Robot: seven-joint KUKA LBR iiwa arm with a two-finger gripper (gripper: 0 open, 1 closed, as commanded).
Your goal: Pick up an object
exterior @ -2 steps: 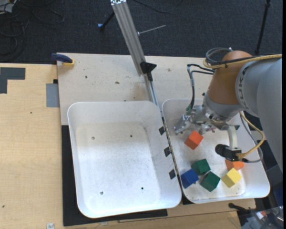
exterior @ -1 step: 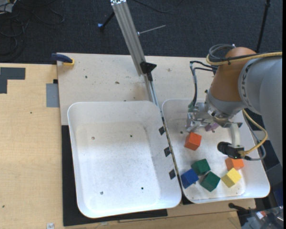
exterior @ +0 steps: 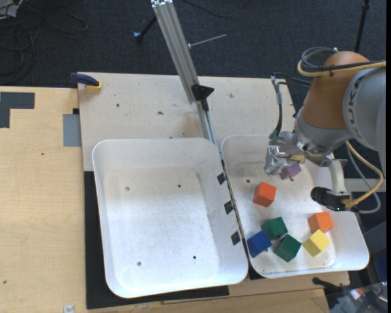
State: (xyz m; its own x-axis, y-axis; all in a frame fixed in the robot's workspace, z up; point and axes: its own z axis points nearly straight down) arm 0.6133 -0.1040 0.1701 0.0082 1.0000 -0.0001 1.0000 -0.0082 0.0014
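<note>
My gripper (exterior: 283, 166) hangs over the back part of the right bin (exterior: 352, 256), under the grey and orange arm. A small purple block (exterior: 290, 171) sits between its fingers, partly hidden by them, and the gripper is shut on it. On the bin floor below lie an orange-red cube (exterior: 264, 193), an orange cube (exterior: 320, 222), a yellow cube (exterior: 317, 243), two green cubes (exterior: 274, 227) (exterior: 287, 247) and a blue cube (exterior: 259, 243).
The left bin (exterior: 117, 175) stands beside the right one, split from it by a divider with black clips (exterior: 228, 206). A slanted metal rail (exterior: 182, 51) rises behind the bins. Cables hang near the arm's right side.
</note>
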